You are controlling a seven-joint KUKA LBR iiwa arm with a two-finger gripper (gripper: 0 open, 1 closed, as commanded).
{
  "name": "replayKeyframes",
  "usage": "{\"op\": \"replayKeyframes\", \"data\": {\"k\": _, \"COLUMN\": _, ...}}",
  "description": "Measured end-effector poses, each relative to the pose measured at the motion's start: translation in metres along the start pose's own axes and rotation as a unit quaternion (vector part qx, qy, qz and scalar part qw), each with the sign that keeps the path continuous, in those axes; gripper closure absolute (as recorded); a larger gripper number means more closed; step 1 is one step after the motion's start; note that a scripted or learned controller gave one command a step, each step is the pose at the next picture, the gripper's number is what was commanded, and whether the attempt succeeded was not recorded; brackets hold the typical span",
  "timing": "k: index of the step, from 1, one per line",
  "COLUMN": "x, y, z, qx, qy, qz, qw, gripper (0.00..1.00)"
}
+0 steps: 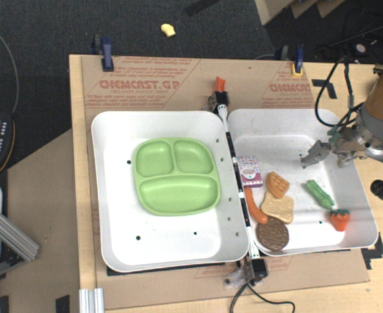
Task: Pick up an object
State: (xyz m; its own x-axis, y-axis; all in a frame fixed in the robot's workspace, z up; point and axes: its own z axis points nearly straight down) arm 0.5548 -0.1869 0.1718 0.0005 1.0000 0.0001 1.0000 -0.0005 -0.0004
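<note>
Where toy food crowds the right bin (269,126): gripper (316,154) above (grip state unclear).

Right bin (289,119) back half bare, toy food (277,204) crowding its front

two white bins sit on the bench, a left bin (113,240) and a right bin (361,194). one green plate (176,176) with three compartments lies in the left bin. the right bin holds seven small things: one pink-and-white box (249,171), one waffle piece (277,185), one slice of toast (277,207), one orange hot dog (254,206), one brown patty (273,235), one green pickle (320,193) and one carrot (339,220). two blue clamps (105,53) grip the bench's far edge.
</note>
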Motion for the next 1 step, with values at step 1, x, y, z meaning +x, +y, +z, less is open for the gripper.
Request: {"op": "replayKeyframes", "data": {"k": 1, "x": -0.0290, "y": -0.0277, "z": 0.0833, "qx": 0.004, "qy": 0.001, "qz": 0.001, "qw": 1.0000, "gripper": 0.00}}
